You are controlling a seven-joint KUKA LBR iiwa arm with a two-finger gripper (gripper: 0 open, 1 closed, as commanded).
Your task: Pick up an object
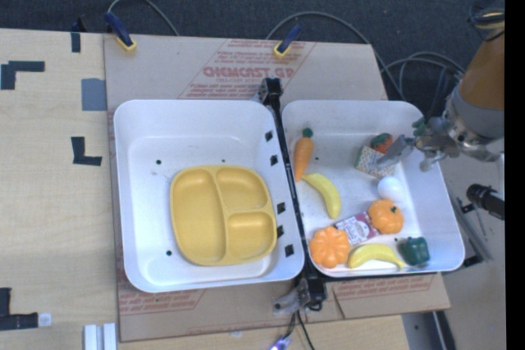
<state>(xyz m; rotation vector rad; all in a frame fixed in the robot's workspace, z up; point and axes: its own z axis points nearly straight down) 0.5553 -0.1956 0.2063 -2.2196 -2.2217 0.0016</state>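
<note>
The right bin (435,176) holds several toy foods. Among them are a carrot (303,153), a yellow banana (325,194), a white egg (390,189) and a small orange (385,216). There are also an orange pumpkin (329,246), a second banana (374,256), a green pepper (414,250), a pink-and-white packet (356,228) and a small printed box (375,157). My gripper (413,156) hangs over the bin's right side, just right of the printed box and above the egg. It is open, with nothing between its fingers.
The left bin (135,176) holds a yellow divided plate (223,213). Both bins rest on a cardboard sheet (238,65) clamped at the back. Black clips (271,90) join the bins along their shared wall. Cables (410,65) run behind the right bin.
</note>
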